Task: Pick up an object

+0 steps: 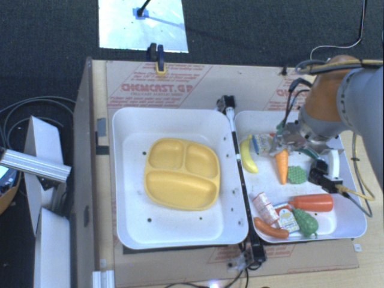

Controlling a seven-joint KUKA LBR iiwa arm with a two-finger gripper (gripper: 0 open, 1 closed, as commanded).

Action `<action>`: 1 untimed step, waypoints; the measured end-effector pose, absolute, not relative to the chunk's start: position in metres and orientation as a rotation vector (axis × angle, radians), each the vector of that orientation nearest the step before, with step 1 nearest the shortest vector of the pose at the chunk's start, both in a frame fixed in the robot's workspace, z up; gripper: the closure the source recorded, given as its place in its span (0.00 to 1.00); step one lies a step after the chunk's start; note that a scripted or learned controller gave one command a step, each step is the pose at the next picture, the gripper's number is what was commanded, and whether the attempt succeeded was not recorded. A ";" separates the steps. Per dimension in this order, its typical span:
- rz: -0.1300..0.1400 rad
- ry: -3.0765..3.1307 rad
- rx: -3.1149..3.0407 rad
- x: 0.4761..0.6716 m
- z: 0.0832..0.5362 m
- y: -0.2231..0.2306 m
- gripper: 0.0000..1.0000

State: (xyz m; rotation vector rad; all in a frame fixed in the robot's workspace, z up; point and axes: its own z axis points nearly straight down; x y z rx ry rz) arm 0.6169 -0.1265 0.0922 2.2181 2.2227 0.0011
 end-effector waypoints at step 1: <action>0.002 2.225 2.216 0.586 0.184 -0.075 1.00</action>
